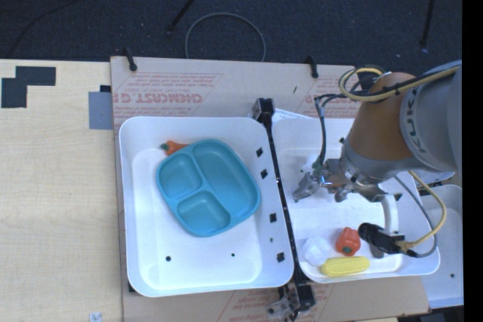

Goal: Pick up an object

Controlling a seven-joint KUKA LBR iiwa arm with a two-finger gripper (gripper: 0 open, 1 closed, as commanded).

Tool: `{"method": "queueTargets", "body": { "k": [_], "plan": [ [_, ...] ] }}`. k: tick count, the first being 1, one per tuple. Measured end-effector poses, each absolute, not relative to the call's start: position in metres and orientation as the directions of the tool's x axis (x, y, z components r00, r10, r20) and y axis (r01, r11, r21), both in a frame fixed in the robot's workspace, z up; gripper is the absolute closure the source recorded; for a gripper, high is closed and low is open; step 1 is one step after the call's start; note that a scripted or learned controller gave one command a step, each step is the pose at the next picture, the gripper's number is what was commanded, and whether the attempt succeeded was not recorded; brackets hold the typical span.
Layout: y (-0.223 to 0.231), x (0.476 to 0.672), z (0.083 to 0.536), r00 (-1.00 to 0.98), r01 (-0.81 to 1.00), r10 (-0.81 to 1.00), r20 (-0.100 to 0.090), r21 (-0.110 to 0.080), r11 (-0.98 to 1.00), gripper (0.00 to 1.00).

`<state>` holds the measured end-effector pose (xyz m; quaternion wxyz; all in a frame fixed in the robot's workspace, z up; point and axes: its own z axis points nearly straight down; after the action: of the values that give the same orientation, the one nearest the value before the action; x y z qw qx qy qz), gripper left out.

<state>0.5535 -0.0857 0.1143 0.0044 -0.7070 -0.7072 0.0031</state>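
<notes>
The arm (404,124) reaches over the right bin (302,139). Its gripper (321,185) hangs above the middle of that bin, with nothing seen in it. I cannot tell how wide it is. A red pepper (348,240), a yellow corn (345,265) and a clear lump (315,246) lie near the bin's front edge. A blue plate (207,186) sits in the left bin (143,237), with an orange thing (173,147) peeking out at its back edge.

Grey arm with orange wrist band reaching in from the right, gripper (308,187) lowered, pointing left, metal fingers spread apart
</notes>
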Motion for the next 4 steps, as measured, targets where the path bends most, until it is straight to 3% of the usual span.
{"method": "queueTargets", "body": {
  "k": [1,2,3,4],
  "plan": [
    [-0.085,0.553,0.086,0.0,1.0,1.0,0.001,-0.004,0.0,0.0],
    [-0.087,0.553,0.098,0.008,1.0,1.0,0.001,-0.004,-0.008,1.0],
    [-0.098,0.556,0.148,0.007,1.0,1.0,-0.001,0.001,-0.007,1.0],
    [-0.102,0.547,0.198,0.009,1.0,1.0,0.0,0.002,-0.009,1.0]
  ]
}}
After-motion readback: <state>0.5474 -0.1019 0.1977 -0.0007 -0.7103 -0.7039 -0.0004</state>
